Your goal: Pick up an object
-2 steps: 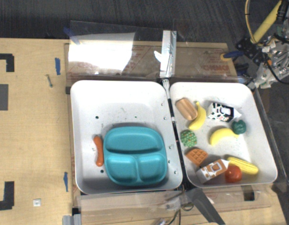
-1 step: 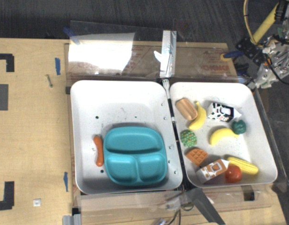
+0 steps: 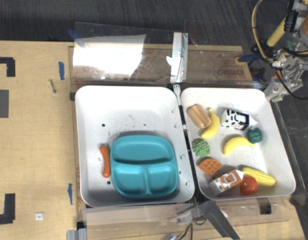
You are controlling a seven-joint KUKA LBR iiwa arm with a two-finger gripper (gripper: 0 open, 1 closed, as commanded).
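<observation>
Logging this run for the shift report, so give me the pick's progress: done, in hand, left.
Done: nothing looks picked; the toy food, such as the banana, lemon and waffle, lies in the right bin. In hand: the gripper sits beyond that bin's far right corner, with nothing seen between its fingers. Left: reach in, grasp one item, lift it.

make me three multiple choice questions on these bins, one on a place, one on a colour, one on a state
1. Where does the orange carrot lie?
A. left of the tray
B. on the tray
C. in the right bin

2. What colour is the divided tray?
A. red
B. teal
C. yellow

3. How does the tray sit?
A. on edge
B. upside down
C. flat, compartments up

Answers: 1 A, it lies in the left bin beside the tray's left edge. 2 B, its surface is teal. 3 C, three open compartments face upward.
</observation>
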